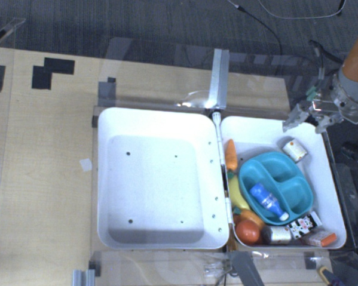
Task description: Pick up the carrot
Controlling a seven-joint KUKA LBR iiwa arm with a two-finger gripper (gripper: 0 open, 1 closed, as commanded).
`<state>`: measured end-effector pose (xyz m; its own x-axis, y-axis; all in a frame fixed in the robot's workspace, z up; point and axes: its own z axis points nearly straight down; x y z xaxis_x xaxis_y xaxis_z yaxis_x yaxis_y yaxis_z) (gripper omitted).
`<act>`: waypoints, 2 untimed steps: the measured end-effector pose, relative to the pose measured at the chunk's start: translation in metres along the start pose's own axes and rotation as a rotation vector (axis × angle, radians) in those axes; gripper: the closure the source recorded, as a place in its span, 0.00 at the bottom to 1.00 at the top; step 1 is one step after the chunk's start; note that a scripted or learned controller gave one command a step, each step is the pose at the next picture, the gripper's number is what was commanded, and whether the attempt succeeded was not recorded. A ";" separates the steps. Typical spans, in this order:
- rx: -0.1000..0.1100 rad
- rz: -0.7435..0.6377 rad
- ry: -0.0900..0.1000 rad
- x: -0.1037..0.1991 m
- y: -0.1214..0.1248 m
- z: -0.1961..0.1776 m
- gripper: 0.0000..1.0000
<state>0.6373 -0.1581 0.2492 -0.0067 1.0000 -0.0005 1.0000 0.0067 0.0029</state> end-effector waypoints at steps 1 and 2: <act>0.001 0.197 0.001 0.054 -0.031 0.071 0.00; -0.002 0.061 -0.001 0.047 -0.054 0.012 0.00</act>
<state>0.5833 -0.1112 0.2368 0.0540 0.9985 -0.0009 0.9985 -0.0540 0.0049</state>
